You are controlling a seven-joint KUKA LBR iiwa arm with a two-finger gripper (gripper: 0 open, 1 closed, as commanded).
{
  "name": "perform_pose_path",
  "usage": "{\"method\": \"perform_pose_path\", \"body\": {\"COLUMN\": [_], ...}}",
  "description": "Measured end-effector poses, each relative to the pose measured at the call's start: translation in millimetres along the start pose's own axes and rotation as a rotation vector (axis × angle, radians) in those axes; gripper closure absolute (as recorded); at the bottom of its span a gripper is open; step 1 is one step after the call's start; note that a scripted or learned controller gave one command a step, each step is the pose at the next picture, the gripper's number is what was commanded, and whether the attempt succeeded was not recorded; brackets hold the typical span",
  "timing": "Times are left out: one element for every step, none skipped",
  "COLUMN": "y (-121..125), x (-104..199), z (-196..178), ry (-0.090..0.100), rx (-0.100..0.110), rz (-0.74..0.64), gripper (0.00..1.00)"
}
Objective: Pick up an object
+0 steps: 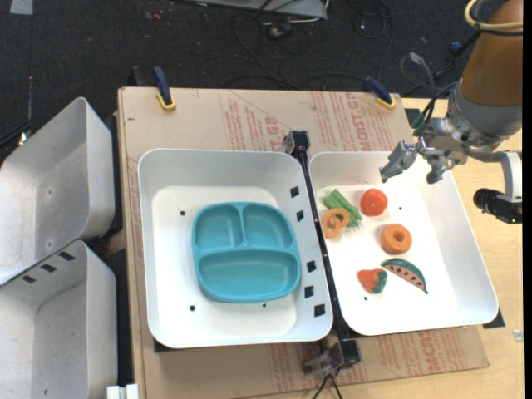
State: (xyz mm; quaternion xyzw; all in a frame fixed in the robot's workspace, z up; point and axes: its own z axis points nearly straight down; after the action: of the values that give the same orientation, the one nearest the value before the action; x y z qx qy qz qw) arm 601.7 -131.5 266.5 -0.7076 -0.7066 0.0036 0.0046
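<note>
Over the right bin's [465,248] far edge, we are hovering the tool [413,165], fingers spread and pinching nothing, with the tomato [374,201] lying just nearer and left.

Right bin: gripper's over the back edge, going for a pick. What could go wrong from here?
1. The green beans, the orange ring and the tomato lie close together; the open gripper could nudge or catch a neighbour instead of one clean item.
2. The watermelon slice and strawberry look flat and low; fingers may slide off or hit the bin floor.
3. The gripper sits near the right bin's back wall; a steep descent could clip it.
</note>
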Motion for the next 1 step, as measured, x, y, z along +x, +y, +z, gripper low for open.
{"method": "perform_pose_path", "body": {"y": [2.0], "x": [0.3], "z": [-6.8], "ry": [-0.002], "rx": [-0.012], "rz": [-0.002], "gripper": [0.0]}}
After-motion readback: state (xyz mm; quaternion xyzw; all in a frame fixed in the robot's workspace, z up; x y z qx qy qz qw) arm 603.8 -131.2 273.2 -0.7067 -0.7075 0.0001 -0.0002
